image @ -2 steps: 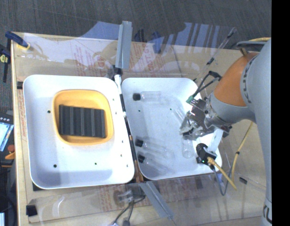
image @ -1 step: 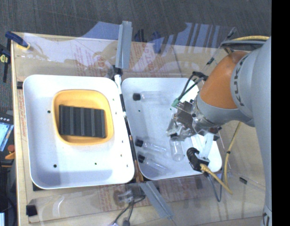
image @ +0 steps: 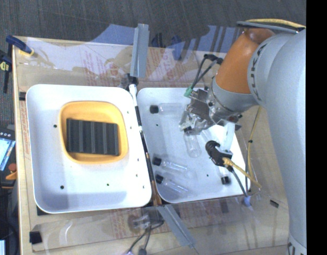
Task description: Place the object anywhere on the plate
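The grey arm [image: 269,73] with its orange band reaches in from the right over the right bin [image: 227,190], and its pincer [image: 191,125] hangs low above that bin's middle. Whether its fingers are spread or pressed together cannot be told — they blur into the wrist hardware. Just below the pincer lies a clear plastic vial [image: 192,145]; contact between them is not clear. More clear vials with dark caps lie in the same bin — one near the top left corner [image: 158,109], two near the lower left [image: 171,167] [image: 171,185]. The yellow plate [image: 93,130], with a dark ridged centre, sits in the left bin [image: 46,190] on the table [image: 73,70], well apart from the vials.
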Controlling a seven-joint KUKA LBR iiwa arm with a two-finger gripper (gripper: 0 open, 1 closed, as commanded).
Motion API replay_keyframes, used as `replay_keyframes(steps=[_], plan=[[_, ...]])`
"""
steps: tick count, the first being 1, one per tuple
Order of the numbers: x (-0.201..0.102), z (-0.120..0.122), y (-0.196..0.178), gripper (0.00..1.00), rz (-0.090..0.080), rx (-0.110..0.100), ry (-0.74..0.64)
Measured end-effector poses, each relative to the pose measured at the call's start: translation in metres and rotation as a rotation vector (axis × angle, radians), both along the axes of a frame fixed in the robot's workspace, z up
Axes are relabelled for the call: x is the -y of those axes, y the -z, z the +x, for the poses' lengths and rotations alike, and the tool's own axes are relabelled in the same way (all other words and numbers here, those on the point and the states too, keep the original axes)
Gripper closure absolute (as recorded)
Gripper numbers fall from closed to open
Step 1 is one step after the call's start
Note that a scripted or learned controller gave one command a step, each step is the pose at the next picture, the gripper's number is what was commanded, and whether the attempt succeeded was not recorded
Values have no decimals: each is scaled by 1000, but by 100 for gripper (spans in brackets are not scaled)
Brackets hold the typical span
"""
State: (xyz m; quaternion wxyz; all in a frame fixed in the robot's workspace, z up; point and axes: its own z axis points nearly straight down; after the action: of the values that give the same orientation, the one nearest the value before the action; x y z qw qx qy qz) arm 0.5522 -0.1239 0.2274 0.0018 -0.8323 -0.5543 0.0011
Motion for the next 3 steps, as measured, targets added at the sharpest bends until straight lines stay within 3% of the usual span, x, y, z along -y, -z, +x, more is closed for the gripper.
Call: replay_keyframes(steps=[2,3], plan=[[-94,60,17,100,-1,4,-597],[-104,53,36,100,2,0,-703]])
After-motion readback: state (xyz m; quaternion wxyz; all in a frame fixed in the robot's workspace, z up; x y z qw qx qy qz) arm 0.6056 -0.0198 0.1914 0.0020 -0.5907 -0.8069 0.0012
